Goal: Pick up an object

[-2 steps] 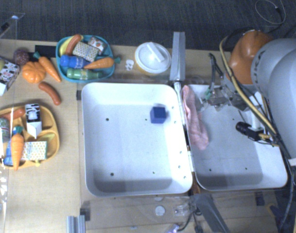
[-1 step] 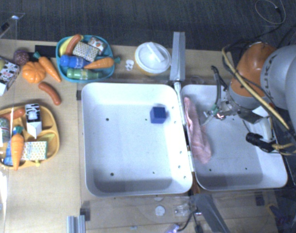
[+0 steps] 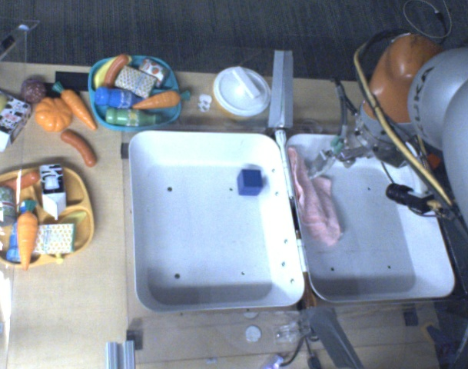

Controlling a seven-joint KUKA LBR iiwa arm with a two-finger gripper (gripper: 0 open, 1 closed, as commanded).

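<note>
Hovering at the right bin's point(image 3: 387, 287) upper edge, the tool point(image 3: 331, 156), jaws apart, should descend squarely onto the pink cloth point(image 3: 318, 206).

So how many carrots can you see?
3. One carrot lies on the bench by the pumpkin, one is in the blue bowl, one in the yellow tray. More may be hidden.

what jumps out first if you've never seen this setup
A small blue cube sits alone in the left white bin, and a crumpled pink cloth lies along the left wall of the right bin. The grey arm's gripper hovers at the right bin's far edge, just above the cloth.
</note>
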